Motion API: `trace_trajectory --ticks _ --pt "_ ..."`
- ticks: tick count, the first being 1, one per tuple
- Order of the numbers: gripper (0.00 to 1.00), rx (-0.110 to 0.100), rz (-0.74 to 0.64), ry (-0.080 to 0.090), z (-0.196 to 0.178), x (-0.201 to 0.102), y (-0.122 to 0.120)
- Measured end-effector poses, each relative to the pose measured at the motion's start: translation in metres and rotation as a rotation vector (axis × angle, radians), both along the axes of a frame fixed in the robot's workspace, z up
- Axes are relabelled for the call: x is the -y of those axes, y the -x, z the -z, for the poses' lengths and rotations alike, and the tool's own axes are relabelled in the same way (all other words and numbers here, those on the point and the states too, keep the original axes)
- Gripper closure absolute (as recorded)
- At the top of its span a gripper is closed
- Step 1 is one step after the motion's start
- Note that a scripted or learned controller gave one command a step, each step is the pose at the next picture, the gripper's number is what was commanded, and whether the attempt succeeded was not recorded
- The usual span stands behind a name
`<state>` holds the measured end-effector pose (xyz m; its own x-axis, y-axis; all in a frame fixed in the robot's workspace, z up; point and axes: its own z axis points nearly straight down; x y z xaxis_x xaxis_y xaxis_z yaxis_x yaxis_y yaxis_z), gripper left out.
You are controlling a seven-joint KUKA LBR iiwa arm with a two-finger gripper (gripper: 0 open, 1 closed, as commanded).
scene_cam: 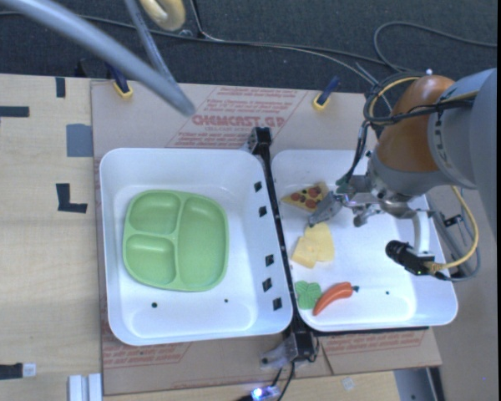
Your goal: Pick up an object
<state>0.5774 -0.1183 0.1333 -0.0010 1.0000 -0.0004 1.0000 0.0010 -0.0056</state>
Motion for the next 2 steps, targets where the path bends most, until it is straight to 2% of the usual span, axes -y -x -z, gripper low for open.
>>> trace_trajectory --ticks 1,2 --pt "0.00 0.005 0.000 0.001 0.051 0.000 0.000" --pt "1.00 0.009 -0.001 0.002 0.037 0.000 -0.001"
